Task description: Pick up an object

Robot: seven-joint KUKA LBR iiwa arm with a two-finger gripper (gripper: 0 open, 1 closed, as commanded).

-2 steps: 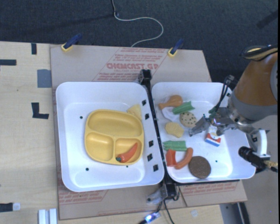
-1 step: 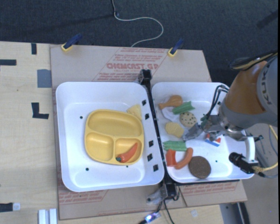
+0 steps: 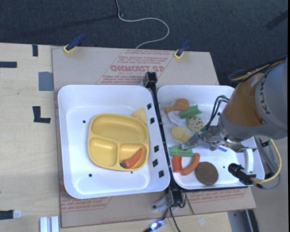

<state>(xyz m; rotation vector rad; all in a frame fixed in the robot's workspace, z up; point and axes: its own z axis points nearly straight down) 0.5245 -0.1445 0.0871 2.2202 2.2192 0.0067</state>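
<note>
Two shallow white bins are seen side by side on a sheet of cardboard [image 3: 135,69] laid over the wooden table [image 3: 19,144].

The left bin [image 3: 70,129], at the centre of the frame, carries a yellow divided plate [image 3: 113,134]. A red chili pepper [image 3: 132,158] is lodged in the plate's lower right compartment, and a pale yellow wedge [image 3: 140,114] is seen just beside the plate's upper right edge.

The right bin [image 3: 208,90] is filled with toy food. Near its upper left a drumstick [image 3: 177,105] is found, with a green piece [image 3: 189,112] just below and right of it and a speckled cookie [image 3: 195,123] under that. A pale yellow lump [image 3: 180,133] lies at the bin's left middle. Lower down, a green bean pod [image 3: 180,151], a small carrot [image 3: 177,164] and a sausage [image 3: 191,164] are grouped closely. A brown round patty [image 3: 207,173] is placed at the bin's lower edge.

The arm [image 3: 253,105] is reached in from the right of the frame, and its pincer [image 3: 199,140] is lowered over the middle of the right bin, just right of the pale yellow lump and above the sausage. Whether the pincer is released or clenched cannot be told, and nothing is visibly grasped by it.

A white cable [image 3: 145,21] is looped across the dark floor [image 3: 48,11] at the top of the frame.
</note>
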